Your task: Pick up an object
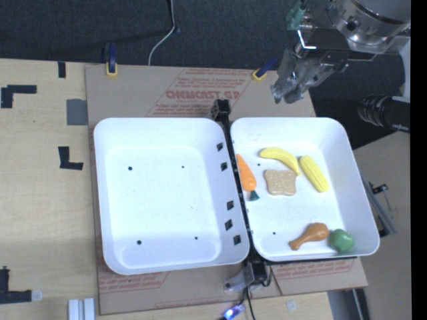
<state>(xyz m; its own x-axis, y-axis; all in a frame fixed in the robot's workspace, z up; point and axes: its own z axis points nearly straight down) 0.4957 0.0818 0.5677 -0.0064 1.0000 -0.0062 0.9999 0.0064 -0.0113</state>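
Banana [279,158], corn [313,173], toast [280,183], carrot [245,173], drumstick [309,236], green ball [342,241] in right bin [353,172].

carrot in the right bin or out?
In. The carrot lies inside the right bin, against its left wall, beside the bread.

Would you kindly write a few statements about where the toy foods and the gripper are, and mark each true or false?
1. The carrot lies in the right bin, against the divider side. True.
2. The banana lies in the left bin. False: it is in the right bin, beside the corn cob.
3. The slice of bread sits between the carrot and the corn cob. True.
4. The gripper is holding the drumstick. False: the drumstick lies in the right bin, next to a green item.
5. The gripper is above the bench beyond the bins' far edge. True.
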